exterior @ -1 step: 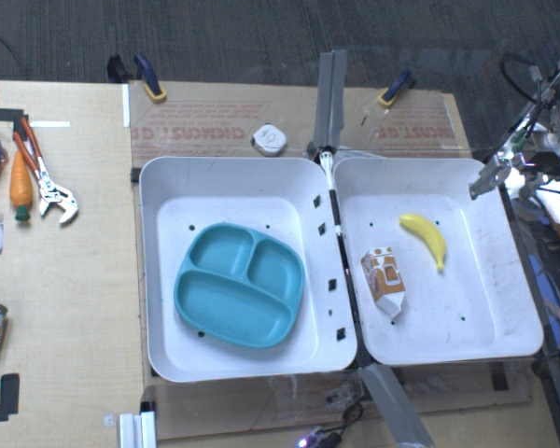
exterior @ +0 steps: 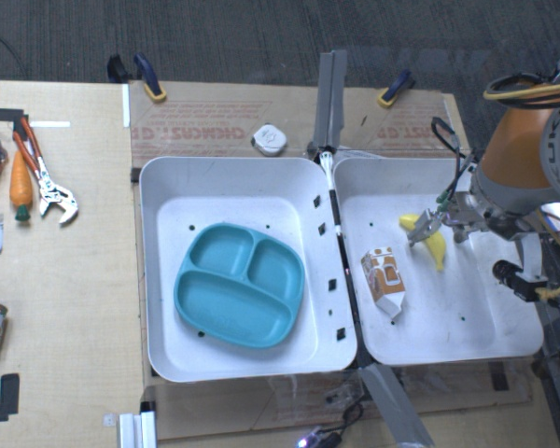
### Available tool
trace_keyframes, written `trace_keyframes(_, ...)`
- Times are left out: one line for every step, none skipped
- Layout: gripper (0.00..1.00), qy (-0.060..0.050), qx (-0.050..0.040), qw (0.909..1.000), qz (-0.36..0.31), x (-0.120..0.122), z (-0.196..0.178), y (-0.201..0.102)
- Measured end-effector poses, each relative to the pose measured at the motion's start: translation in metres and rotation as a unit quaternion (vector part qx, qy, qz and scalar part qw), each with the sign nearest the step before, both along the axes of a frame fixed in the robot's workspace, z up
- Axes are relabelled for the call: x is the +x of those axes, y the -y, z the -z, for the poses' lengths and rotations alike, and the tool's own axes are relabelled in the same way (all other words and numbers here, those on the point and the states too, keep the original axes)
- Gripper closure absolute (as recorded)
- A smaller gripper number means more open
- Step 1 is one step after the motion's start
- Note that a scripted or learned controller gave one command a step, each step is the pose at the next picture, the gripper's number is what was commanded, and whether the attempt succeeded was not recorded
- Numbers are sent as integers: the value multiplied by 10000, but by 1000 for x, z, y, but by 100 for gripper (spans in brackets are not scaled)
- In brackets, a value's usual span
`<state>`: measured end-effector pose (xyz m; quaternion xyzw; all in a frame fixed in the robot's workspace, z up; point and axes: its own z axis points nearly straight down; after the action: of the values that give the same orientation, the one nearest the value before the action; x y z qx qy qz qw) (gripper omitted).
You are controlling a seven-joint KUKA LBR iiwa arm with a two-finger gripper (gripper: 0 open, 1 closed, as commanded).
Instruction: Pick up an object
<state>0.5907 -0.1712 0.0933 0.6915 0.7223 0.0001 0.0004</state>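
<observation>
From where I stand the arm [exterior: 523, 147], grey with its orange band, leans in from three o'clock over the right-hand bin [exterior: 467, 339]. Its gripper [exterior: 427, 231] hangs low at about the centre of that bin, right against a yellow banana [exterior: 432, 245] that lies on the white floor toward twelve o'clock of the bin's middle. The fingers [exterior: 420, 234] look to be set on either side of the banana's upper end, touching it, but whether they are truly closed on it I cannot tell from this angle; the metal and the fruit run together.

At about eight o'clock from the banana, near the bin's left wall, lies a small white and orange carton [exterior: 384, 282], tipped on its side and apart from the fruit.

The left-hand bin [exterior: 159, 278] carries a teal divided plate [exterior: 240, 285], lying flat just below its middle.

On the desk [exterior: 65, 343], well off at nine o'clock, rest an orange-handled tool [exterior: 20, 180] and a silver wrench [exterior: 51, 194] just beside it. A small round white object [exterior: 270, 139] sits at twelve o'clock, just beyond the left bin's far rim.
</observation>
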Motion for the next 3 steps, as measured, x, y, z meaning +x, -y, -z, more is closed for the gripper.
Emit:
trace_keyframes(100, 4, 3, 10000, 22, 0, -9, 1)
trace_keyframes(100, -60, 10, 9999, 147, 54, 1, -53)
trace_keyframes(100, 2, -4, 10000, 88, 69, -99, -124)
